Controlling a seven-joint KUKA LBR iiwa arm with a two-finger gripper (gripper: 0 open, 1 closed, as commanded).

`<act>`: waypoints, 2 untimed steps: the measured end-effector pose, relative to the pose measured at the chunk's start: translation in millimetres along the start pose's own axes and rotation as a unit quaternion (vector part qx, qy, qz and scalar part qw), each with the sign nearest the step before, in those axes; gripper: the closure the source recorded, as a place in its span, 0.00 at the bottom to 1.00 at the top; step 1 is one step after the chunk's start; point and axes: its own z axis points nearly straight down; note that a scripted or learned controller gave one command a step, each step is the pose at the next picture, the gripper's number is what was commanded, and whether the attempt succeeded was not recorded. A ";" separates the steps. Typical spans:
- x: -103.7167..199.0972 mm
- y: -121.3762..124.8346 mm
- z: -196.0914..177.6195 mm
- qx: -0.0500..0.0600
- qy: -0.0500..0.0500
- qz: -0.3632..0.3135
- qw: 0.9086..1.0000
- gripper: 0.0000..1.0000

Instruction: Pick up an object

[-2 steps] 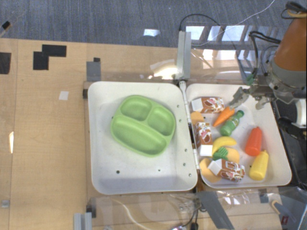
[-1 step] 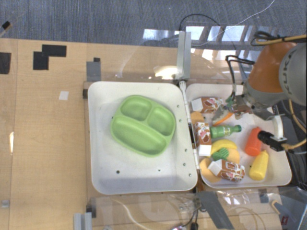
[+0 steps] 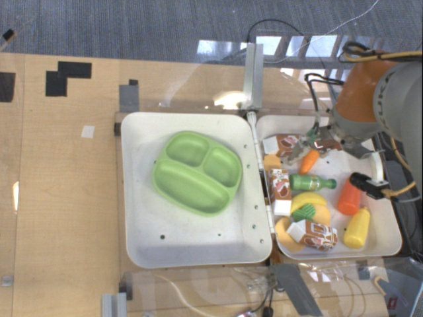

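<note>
- Nearest the camera, at the front of the right bin point(image 3: 390, 246), a small snack box point(image 3: 322, 236) lies next to a yellow bottle point(image 3: 357, 228).
- Just behind them sit a yellow lemon point(image 3: 310, 202), an orange-red bottle point(image 3: 349, 199) and a green bottle point(image 3: 312, 183) lying on its side.
- A toy carrot point(image 3: 308, 160) lies at the back of the same bin, near a red and white packet point(image 3: 286, 143).
- Over in the left bin point(image 3: 142, 197) rests a green plate point(image 3: 197, 172) with three parts, and nothing is on it.
- Reaching in from the right, the grey arm point(image 3: 396, 98) puts its gripper point(image 3: 319, 139) low over the back of the right bin, just above the carrot.
- It is too small and dark to see the gripper well, so I cannot tell if it is open or shut, and I see nothing held in it.
- I think the step in hand is the reach down for a toy, most likely the carrot, since that is the closest one.
- For the next move, the gripper needs to go down around the carrot, squeeze it and lift it straight up.
- Toys are packed close here, so the packet beside it may get bumped.
</note>
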 end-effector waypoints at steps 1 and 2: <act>0.7 3.0 -11.3 -0.003 0.000 -0.001 1.000 1.00; 75.4 51.7 -114.7 0.002 0.001 0.063 0.998 1.00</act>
